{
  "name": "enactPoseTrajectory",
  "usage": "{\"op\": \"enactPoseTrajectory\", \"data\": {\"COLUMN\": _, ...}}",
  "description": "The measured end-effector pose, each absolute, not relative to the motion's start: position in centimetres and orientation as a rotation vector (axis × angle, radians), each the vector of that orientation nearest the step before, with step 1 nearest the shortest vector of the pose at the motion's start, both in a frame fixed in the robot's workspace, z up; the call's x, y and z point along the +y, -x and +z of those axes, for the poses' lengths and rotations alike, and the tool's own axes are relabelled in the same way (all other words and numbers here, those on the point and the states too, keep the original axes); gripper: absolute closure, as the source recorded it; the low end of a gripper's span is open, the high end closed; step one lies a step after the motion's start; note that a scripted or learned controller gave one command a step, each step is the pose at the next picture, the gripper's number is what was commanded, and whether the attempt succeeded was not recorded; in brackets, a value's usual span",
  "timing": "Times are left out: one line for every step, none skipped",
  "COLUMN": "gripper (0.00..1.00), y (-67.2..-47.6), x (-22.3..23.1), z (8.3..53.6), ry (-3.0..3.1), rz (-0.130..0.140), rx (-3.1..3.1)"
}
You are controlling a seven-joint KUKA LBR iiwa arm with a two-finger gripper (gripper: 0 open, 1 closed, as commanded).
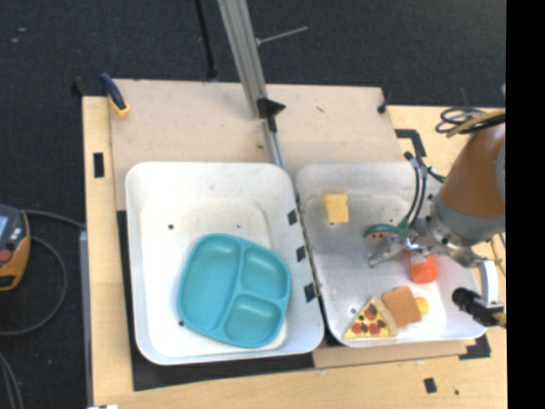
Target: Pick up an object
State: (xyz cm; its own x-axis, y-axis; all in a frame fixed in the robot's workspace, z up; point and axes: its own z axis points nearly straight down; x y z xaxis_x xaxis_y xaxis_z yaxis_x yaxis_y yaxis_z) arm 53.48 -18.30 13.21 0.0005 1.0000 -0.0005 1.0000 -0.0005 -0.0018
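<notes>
Two white bins sit side by side on the table (196,126). The left bin (149,198) holds one blue divided tray (234,290). The right bin (341,181) holds four items: a yellow block (336,209) far left, an orange-red piece (424,269) just beside the gripper (379,245), a tan toast slice (401,305), and a pizza slice (370,322) near. The fingers are spread, grasping nothing.

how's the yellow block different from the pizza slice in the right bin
The yellow block is one plain colour and squarish; the pizza slice is a wedge dotted with toppings. The yellow block sits alone toward the bin's far side; the pizza slice lies at the near edge against a brown piece. Both rest in the right bin.
</notes>
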Motion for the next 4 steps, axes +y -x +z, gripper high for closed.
{"op": "enactPoseTrajectory", "data": {"gripper": 1.0, "y": -53.6, "x": -18.5, "z": 14.6, "ry": 2.229, "rz": -0.003, "rx": -2.222}}
{"op": "enactPoseTrajectory", "data": {"gripper": 1.0, "y": -54.3, "x": -18.4, "z": 19.1, "ry": 2.223, "rz": -0.004, "rx": -2.23}}
{"op": "enactPoseTrajectory", "data": {"gripper": 1.0, "y": -54.5, "x": -18.6, "z": 24.5, "ry": 2.223, "rz": -0.005, "rx": -2.231}}
{"op": "enactPoseTrajectory", "data": {"gripper": 1.0, "y": -55.3, "x": -13.3, "z": 25.5, "ry": 2.214, "rz": -0.006, "rx": -2.233}}
